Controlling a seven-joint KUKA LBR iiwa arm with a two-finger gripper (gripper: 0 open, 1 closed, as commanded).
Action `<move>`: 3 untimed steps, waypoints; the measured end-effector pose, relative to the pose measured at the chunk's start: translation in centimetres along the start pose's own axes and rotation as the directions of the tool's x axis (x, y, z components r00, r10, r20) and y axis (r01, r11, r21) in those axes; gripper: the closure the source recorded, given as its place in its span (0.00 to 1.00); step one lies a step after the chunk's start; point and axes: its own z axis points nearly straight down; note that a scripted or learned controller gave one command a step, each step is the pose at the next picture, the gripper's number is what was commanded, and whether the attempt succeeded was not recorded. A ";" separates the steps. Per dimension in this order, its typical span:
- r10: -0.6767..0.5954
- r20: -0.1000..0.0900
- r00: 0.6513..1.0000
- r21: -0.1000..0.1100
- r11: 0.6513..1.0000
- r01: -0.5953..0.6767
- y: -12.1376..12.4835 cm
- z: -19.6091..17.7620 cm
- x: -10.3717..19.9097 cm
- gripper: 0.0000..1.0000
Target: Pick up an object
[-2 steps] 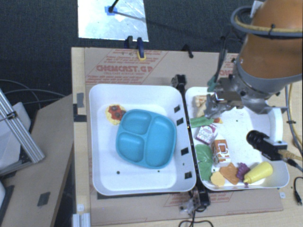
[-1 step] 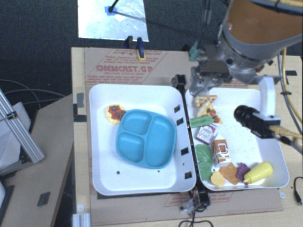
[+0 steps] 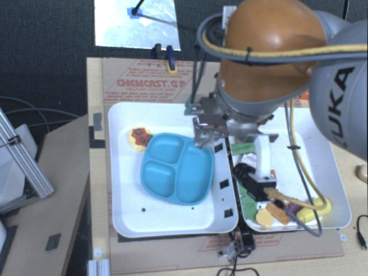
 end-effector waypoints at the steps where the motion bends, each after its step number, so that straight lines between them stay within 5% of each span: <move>1: 0.005 -0.004 1.000 -0.012 1.000 -0.005 0.2 -1.7 -0.2 1.00; 3: 0.004 -0.006 1.000 -0.016 1.000 -0.004 0.3 -3.9 -0.2 1.00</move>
